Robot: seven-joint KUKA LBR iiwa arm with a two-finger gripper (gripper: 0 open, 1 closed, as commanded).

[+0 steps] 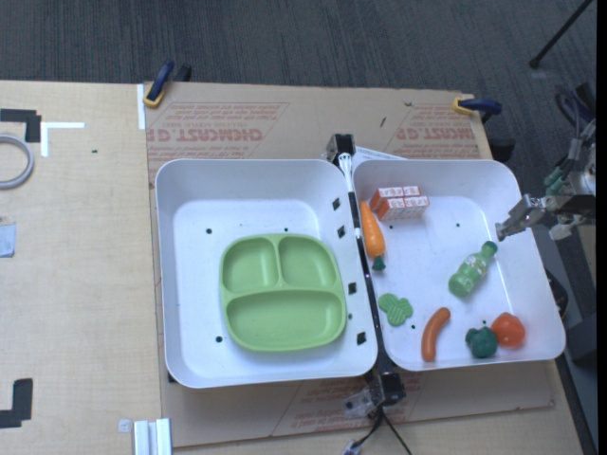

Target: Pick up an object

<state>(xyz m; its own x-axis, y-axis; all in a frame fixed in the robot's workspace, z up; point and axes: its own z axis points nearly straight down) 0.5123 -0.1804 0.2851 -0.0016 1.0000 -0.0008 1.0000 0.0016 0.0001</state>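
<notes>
My gripper (510,224) hovers over the right rim of the right bin (446,173), with nothing visibly in it. Closest to it is a green bottle (472,270), lying tilted below and to its left. A red and white box (398,203) rests near the bin's far wall. An orange carrot (372,230) lies along the bin's left wall. At the near side are a green leafy piece (395,308), a reddish sausage (434,333), a dark green vegetable (481,341) and a red-orange one (509,329) touching it.
The left bin (180,254) holds a light green divided plate (283,292). Both bins sit on cardboard (237,126) held by blue and yellow clamps (159,82). The arm's wrist and cables (572,192) hang just beyond the right bin.
</notes>
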